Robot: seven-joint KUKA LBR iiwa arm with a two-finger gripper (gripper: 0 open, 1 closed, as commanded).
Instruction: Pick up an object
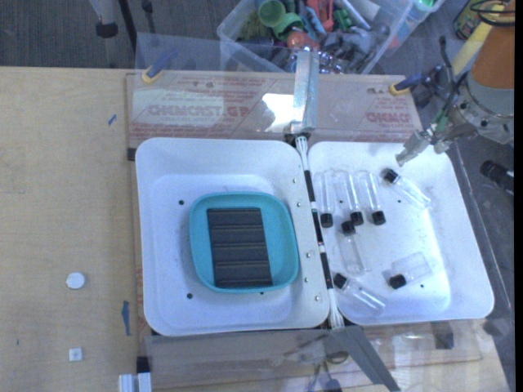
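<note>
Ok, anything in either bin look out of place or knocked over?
Nothing looks damaged or spilled. The clear vials with black caps lie on their sides, scattered at mixed angles across the right bin. The teal tray sits squarely in the left bin, holding a dark ridged block.

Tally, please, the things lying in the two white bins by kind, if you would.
Clear vials with black caps: 7, all in the right bin
Teal tray: 1, in the left bin
Dark ribbed block: 1, lying in that tray
Total: 9
</note>
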